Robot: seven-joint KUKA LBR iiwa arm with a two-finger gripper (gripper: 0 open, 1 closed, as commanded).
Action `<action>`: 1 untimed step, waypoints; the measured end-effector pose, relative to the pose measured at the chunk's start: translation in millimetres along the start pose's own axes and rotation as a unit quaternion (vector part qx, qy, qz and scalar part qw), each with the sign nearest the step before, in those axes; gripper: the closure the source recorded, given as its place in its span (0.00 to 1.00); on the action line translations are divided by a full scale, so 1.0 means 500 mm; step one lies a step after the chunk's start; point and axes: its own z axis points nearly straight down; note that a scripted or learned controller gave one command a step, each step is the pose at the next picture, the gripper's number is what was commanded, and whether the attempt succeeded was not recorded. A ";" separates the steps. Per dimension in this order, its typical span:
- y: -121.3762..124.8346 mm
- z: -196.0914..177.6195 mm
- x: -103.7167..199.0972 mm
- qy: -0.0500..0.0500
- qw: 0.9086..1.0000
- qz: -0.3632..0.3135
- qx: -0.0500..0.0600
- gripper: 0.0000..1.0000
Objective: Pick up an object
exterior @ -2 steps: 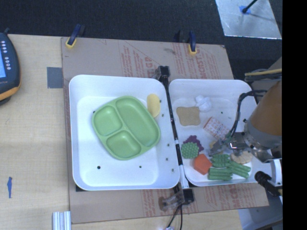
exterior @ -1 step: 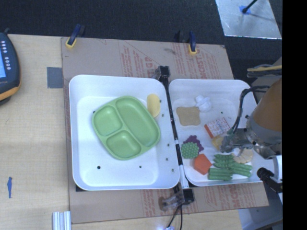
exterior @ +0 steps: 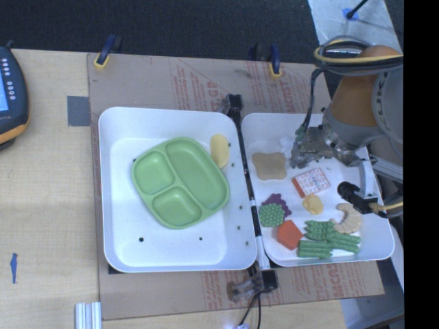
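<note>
My gripper point(exterior: 304, 153) hangs over the back of the right bin point(exterior: 384, 252), just right of a tan bread slice point(exterior: 269, 165) and above a red and white card point(exterior: 311, 181). Nothing shows in its grasp. Further forward lie a small yellow piece point(exterior: 313, 203), purple grapes point(exterior: 276, 200), a green round piece point(exterior: 271, 215), a red block point(exterior: 289, 234), green beans point(exterior: 328, 239) and a tan curved piece point(exterior: 348, 219).
The left bin point(exterior: 120, 245) holds a green divided plate point(exterior: 180, 181) and a pale yellow piece point(exterior: 219, 150) by its back right corner. Clamps stand along the seam between the bins. A handheld pendant point(exterior: 10, 94) lies at the far left.
</note>
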 end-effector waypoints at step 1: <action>-0.012 0.005 -0.008 0.000 1.000 0.004 0.005 0.00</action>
